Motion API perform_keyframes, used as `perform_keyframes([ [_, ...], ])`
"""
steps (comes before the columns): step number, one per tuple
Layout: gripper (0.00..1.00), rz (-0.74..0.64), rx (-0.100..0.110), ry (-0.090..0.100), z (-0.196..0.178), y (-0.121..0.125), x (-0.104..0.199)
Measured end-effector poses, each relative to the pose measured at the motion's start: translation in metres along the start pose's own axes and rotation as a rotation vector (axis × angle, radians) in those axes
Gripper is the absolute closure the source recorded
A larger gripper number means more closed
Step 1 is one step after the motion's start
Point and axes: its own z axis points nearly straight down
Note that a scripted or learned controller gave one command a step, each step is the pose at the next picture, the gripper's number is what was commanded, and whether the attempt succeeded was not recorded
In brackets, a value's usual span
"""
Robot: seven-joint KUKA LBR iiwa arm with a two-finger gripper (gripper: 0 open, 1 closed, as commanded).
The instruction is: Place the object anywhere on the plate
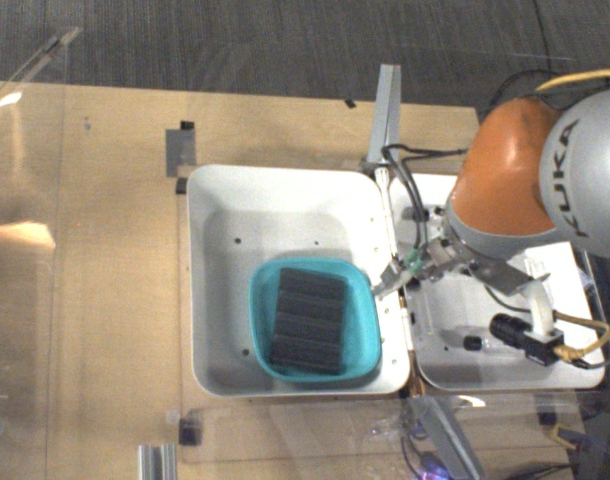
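Note:
A teal plate (362, 313) lies in the front right part of the left white bin (225, 228). A dark grey ribbed block (308, 320) rests flat on the plate and covers most of its middle. My gripper (397, 276) hangs over the divider between the two bins, just right of the plate's upper right corner and apart from the block. The grey and orange arm (505, 183) above it hides much of the wrist.
The right white bin (455, 368) lies mostly under the arm, with black cabling and a connector (525, 334) across it. A grey metal post (385, 113) stands behind the bins. The wooden bench (85, 298) stretches to the left.

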Motion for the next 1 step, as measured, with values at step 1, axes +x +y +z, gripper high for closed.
perform_keyframes([
  [1,1.0,-0.002,-0.006,-0.002,-0.0111,0.0023,-0.0006],
])
